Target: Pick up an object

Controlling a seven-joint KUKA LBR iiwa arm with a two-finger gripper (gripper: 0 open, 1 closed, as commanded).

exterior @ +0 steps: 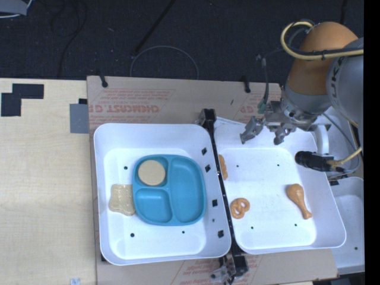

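Note:
My gripper (265, 134) hangs over the far edge of the right bin (279, 245), its two fingers spread apart with nothing between them. Below it in that bin lie a small brown pretzel (240, 208) near the left side, a tan drumstick-shaped piece (298, 199) toward the right, and an orange-tan piece (222, 166) against the left wall. The left bin (113, 159) holds a blue divided tray (171, 190) with a round tan cookie (151, 172) in its upper left compartment. A pale toast-like slab (122, 199) lies beside the tray's left edge.
A black divider bar (215, 177) runs between the two bins. A black cylindrical part (313, 161) with cables juts over the right bin's right rim. The bins rest on a cardboard sheet (160, 100); pale bench surface lies to the left.

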